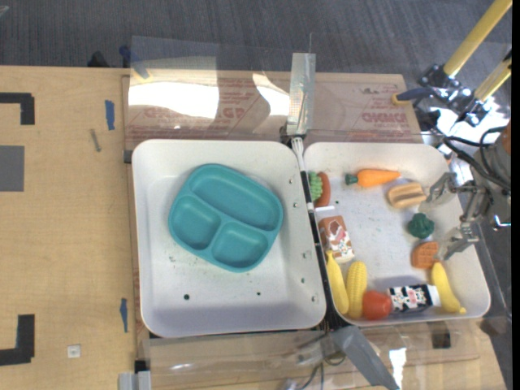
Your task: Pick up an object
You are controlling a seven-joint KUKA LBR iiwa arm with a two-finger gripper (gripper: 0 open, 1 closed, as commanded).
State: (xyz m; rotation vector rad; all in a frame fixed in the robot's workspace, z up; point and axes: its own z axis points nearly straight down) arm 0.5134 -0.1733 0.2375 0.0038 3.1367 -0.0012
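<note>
White left bin [154, 299] holds a teal tray [225, 216]. Right bin [475, 303] holds toy food: carrot [376, 177], hot dog [405, 193], corn [356, 278], milk bottle [410, 297], broccoli [421, 225]. Gripper [453, 218] hovers at its right edge, fingers spread, pinching nothing.

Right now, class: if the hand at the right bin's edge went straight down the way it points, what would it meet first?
The hand hangs over the right bin, its fingers spread. Most likely it would meet the orange toy by the green piece, though depth is unclear from this slant.
</note>
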